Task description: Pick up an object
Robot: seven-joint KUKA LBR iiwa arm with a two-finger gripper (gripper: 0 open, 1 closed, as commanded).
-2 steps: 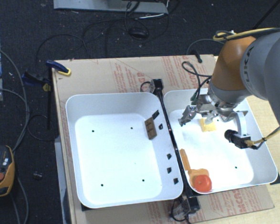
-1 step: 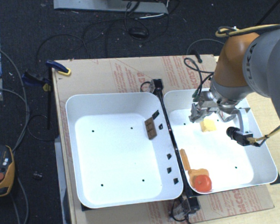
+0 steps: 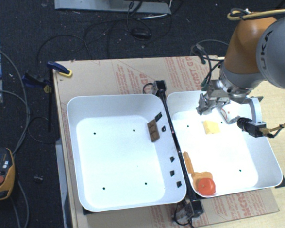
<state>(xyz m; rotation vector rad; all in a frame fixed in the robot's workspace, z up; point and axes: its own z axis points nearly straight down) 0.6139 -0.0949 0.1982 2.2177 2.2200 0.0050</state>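
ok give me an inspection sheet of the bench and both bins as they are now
surface: cardboard-covered bench bearing a left white bin and a right white bin, side by side
job's things: pale yellow flat block and orange-handled tool with a red round end in the right bin; small brown rectangular block in the left bin, near its right wall
clutter: blue and yellow clamp at the bench's far left corner
grippers: gripper above the right bin's far end, just beyond the yellow block; nothing seen between its fingers
cables: black cables on the dark floor
surroundings: orange and black handheld device at left
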